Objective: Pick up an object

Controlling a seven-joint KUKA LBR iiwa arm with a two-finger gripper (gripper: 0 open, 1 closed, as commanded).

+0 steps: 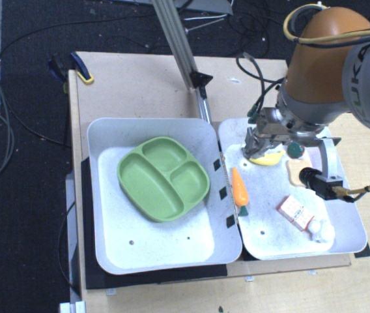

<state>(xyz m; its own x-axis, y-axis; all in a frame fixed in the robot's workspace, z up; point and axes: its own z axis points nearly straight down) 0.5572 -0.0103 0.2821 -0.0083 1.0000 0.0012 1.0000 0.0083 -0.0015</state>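
A: While the end effector (258,147) hangs over the right bin (351,237), what lies inside?
B: A carrot (239,187), a yellow piece (268,160), a small box (294,211). The left bin (103,240) holds a green plate (163,177). Its grip I cannot tell.

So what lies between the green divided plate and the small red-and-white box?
The orange carrot, at the right bin's left edge, between the plate and box, in the camera view.

camera view | fixed overhead | slanted down | 2 bins (100,142)
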